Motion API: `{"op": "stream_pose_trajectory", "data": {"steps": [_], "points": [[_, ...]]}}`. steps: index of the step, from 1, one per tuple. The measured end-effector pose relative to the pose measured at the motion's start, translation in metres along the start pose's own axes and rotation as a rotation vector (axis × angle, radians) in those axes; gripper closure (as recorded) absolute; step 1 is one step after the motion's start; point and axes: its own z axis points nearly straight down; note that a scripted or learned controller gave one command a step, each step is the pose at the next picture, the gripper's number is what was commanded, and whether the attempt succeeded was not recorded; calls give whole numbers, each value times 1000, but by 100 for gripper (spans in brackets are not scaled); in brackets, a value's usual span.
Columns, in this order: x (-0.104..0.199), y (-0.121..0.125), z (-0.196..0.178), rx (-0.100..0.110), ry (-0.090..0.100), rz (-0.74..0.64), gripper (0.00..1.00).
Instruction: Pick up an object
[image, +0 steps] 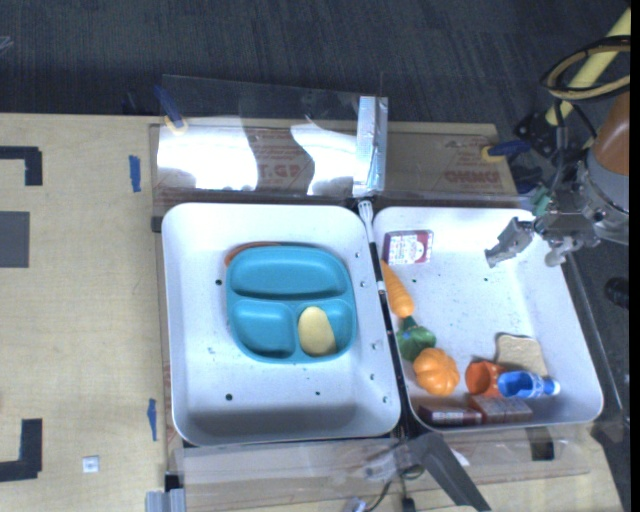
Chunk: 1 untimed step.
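Two white bins sit on the table. From the overhead camera, the left bin (190, 400) holds a blue divided tray (290, 300) with a yellow lemon-like toy (316, 331) in it. The right bin (560, 310) has the clutter: carrot (397, 293), orange pumpkin (436, 371), blue bottle (526, 385), bread slice (520, 351). The hand (530, 245) hovers over the right bin's top edge, fingers apart, nothing between them. The pumpkin looks like light, stiff plastic, probably a bit slick; I'd pinch it across its middle.

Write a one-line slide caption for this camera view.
Claw open above the right bin's upper right corner, holding nothing; toy food clusters along its left and bottom, blue tray in left bin.
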Motion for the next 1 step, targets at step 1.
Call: {"op": "stream_pose_trajectory", "data": {"steps": [1], "points": [[10,-77,126,11,3,-145,0]]}}
